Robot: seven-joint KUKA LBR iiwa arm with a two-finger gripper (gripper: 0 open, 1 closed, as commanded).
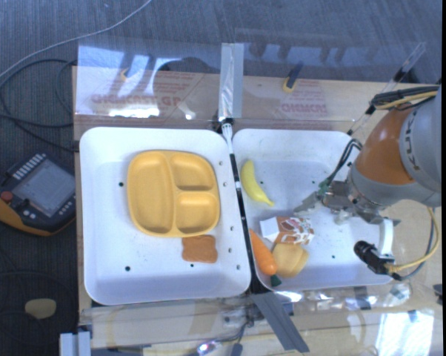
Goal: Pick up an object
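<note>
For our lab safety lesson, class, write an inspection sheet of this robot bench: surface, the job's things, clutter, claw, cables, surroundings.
Surface: two white bins side by side, left bin and right bin, on a bench.
Job's things: banana, carrot, yellow fruit and a packet lie in the right bin, the last three bunched at its near left corner. A yellow tray and a toast slice lie in the left bin, toast at the tray's near edge.
Clutter: nothing seen.
Claw: claw low over the right bin, beside the packet; no item seen between its fingers.
Cables: dark cables on the floor at left; a yellow cable at the arm.
Surroundings: pendant on grey carpet.
</note>
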